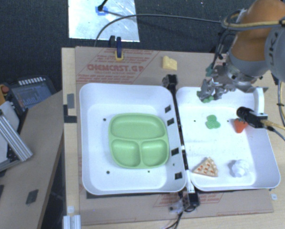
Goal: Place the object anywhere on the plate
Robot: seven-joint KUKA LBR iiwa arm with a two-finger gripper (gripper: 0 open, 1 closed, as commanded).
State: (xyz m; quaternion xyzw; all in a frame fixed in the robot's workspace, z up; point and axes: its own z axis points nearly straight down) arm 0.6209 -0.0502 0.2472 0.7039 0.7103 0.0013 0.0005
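Four loose items lie in the bin right of the plate (138, 140); gripper (207, 94), raised at that bin's far edge, pinches a small green object (206, 98); step: carry; next: leftward over plate, release.

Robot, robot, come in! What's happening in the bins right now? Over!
End effector over right bin's far edge, something green at its tip. Green plate in left bin, nothing on it. Green piece, pizza slice in right bin.

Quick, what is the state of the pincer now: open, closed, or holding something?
Pincer: closed on a small green object, above the right white bin.
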